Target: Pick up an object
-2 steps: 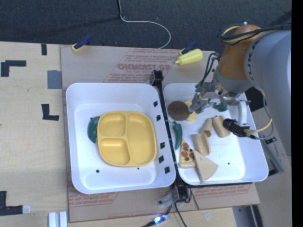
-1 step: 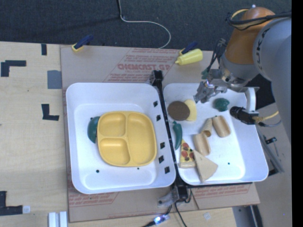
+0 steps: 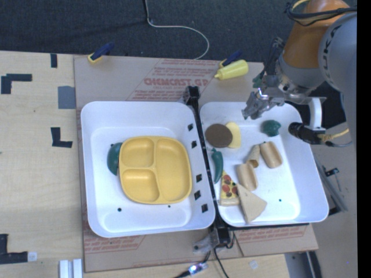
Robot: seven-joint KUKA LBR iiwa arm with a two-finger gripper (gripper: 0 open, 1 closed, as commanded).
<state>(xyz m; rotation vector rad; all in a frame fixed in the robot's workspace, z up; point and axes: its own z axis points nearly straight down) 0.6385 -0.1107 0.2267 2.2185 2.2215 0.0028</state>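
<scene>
My gripper [image 3: 253, 110] hangs over the back of the right bin [image 3: 290, 213], above bare floor between a brown round cookie [image 3: 218, 135] with a yellow piece [image 3: 233, 135] beside it and a small teal object [image 3: 271, 127]. Nothing shows between its fingers. Further forward in that bin lie a bread roll [image 3: 270, 154], a tan bread piece [image 3: 247, 175], a pizza slice [image 3: 229, 190], a tan wedge [image 3: 250, 204] and a green pepper [image 3: 217, 164] against the left wall.
The left bin [image 3: 95, 213] holds a yellow divided plate [image 3: 155, 170] with a teal object [image 3: 113, 158] tucked at its left edge. A yellow clamp [image 3: 232, 70] and a blue-yellow clamp [image 3: 100, 52] sit on the cardboard behind the bins. A white cable [image 3: 174, 25] runs across the back.
</scene>
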